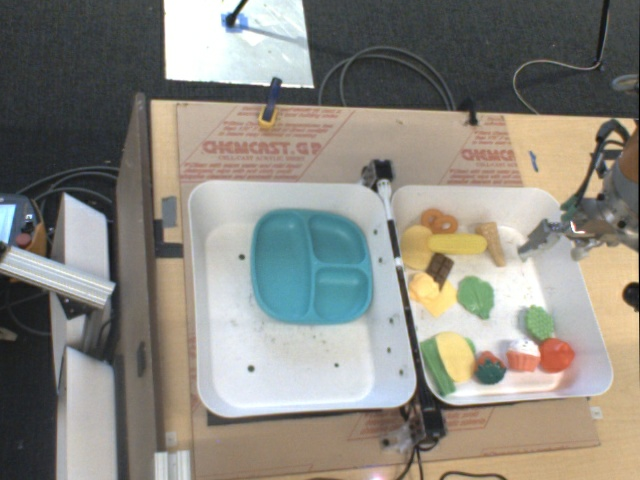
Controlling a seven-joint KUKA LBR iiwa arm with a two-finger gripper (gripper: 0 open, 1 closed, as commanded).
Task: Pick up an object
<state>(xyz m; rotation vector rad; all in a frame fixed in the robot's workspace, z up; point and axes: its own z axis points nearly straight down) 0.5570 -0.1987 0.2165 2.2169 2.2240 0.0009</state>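
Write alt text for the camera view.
Two white bins sit side by side: the left bin holds a teal divided plate, the right bin a scatter of toy food. The gripper hangs over the right bin's far right edge, holding nothing.

Grey metal wrist [607, 218], black cables, slim fingers [537, 236].

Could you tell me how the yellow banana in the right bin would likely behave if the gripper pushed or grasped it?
The banana looks smooth and rounded, so it may slip or roll. It lies against the pretzel and the cracker, so a push would probably shift them.
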